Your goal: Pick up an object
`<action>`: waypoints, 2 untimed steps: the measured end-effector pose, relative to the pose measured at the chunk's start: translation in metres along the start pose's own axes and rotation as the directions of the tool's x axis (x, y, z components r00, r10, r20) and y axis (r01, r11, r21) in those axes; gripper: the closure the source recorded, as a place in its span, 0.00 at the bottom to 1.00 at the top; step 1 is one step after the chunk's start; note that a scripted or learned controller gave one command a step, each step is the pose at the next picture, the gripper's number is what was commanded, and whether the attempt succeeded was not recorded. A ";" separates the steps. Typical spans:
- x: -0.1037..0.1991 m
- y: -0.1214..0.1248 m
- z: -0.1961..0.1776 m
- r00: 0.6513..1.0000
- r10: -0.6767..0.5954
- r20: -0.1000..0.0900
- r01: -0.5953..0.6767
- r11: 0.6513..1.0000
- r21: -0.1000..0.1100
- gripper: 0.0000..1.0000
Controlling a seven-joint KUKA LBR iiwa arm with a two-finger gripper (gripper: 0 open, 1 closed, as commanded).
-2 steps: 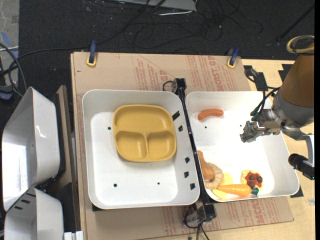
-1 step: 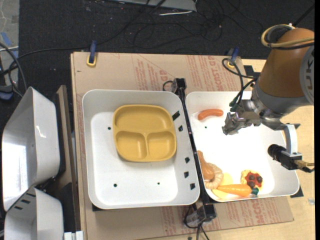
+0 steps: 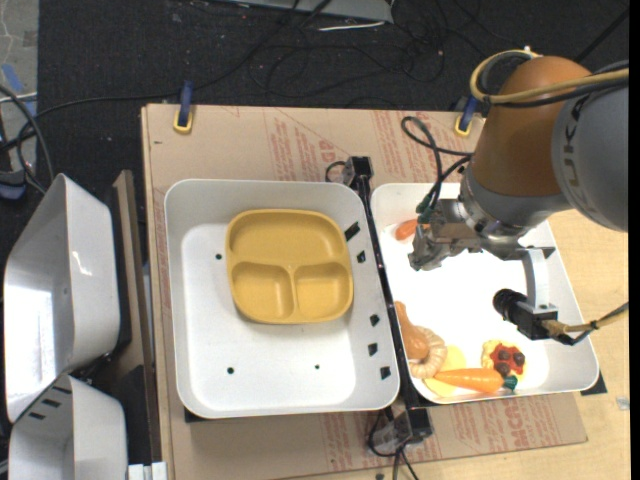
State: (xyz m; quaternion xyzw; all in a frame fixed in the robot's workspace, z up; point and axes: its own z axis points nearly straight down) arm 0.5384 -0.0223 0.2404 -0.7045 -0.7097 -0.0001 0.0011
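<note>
My gripper (image 3: 428, 253) hangs over the upper left part of the right bin (image 3: 470, 288). A small orange-red piece (image 3: 404, 230) lies just to its upper left, partly hidden by the gripper. Along the right bin's front lie a peach-coloured shrimp-like toy (image 3: 418, 344), an orange carrot (image 3: 468, 378) on a pale yellow piece (image 3: 452, 358), and a yellow toy with red and dark spots (image 3: 504, 357). Nothing shows between the gripper's tips.
The left bin (image 3: 200, 368) holds a yellow three-compartment plate (image 3: 290, 266). A black divider with clips (image 3: 376, 268) runs between the bins. White tubs (image 3: 55, 268) stand off the bench at the left. Cables cross the floor behind.
</note>
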 end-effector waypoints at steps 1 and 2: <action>0.043 0.012 0.006 1.000 0.000 0.001 0.000 1.000 -0.002 1.00; 0.091 0.027 0.017 1.000 0.000 0.001 0.000 1.000 -0.002 1.00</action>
